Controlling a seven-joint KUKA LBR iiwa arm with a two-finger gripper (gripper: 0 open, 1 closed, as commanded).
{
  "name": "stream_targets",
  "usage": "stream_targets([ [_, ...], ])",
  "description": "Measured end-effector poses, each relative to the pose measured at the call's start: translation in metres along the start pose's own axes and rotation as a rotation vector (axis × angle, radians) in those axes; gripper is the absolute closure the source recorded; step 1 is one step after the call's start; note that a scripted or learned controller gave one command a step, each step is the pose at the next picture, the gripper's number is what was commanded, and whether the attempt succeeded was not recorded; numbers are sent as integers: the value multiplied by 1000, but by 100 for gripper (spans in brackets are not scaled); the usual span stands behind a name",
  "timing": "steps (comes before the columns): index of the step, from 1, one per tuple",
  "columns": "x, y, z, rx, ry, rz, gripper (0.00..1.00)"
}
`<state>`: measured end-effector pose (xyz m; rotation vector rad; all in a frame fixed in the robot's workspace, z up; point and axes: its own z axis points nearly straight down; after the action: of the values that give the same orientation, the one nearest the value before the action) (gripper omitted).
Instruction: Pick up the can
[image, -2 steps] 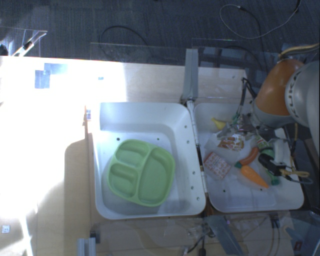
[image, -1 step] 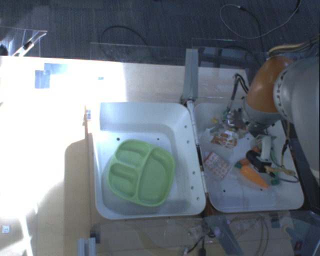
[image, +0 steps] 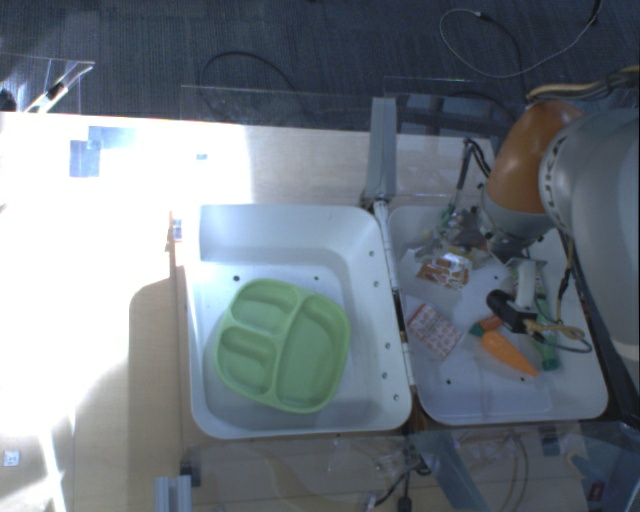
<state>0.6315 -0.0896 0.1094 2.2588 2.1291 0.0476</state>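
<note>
A small can (image: 443, 270) with a brown and white label lies in the back half of the right bin (image: 520, 400). My gripper (image: 455, 237) hangs over the far side of that bin, just behind the can and close to it. The grey arm with its orange band (image: 520, 160) comes in from the upper right and hides the bin's back right corner. I see nothing held in the gripper.
In the right bin a red-patterned packet (image: 433, 330) lies near the left wall, with an orange carrot-like toy (image: 508, 352) and a small green piece (image: 548, 352) toward the front right. A green divided plate (image: 283, 343) lies in the left bin (image: 290, 235).
</note>
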Motion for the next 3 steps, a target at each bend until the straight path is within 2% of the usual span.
stream_targets([
  [1, -9, -12, -1, -9, 8, 90, 0],
  [2, -26, -2, 0, -1, 8, 128, 0],
  [3, 2, 0, 0, -5, -1, 137, 0],
])
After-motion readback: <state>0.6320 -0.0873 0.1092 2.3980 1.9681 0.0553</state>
